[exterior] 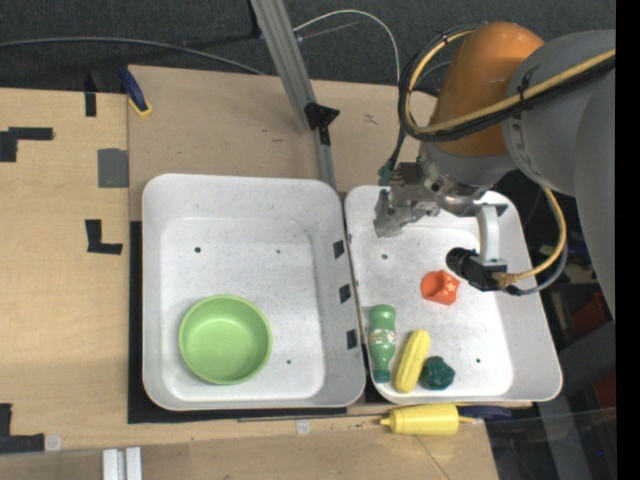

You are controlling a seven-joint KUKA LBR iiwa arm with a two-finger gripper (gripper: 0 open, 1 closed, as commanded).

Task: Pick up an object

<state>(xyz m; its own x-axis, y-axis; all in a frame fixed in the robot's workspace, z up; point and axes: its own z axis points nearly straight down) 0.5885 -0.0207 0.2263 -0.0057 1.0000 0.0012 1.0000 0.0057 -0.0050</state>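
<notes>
The grey arm comes in from the upper right of the frame, its orange band bulging above the wrist, and bends down so that the gripper (pixel 390 220) hangs over the upper left corner of the right bin (pixel 520 368). Whether the jaws are spread or pressed together cannot be told from this angle; nothing is seen between them.

The objects lie lower in the same bin, well apart from the gripper. An orange piece (pixel 439 287) sits near the bin's middle. Along the lower left, a green bottle (pixel 381 330) lies with its long axis running up and down the frame. Just beside it a yellow banana (pixel 411 359) tilts slightly, upper end to the right. A dark green lump (pixel 437 373) touches the banana's lower right.

The left bin (pixel 240 198) holds a green bowl (pixel 225 339) in its lower left.
</notes>
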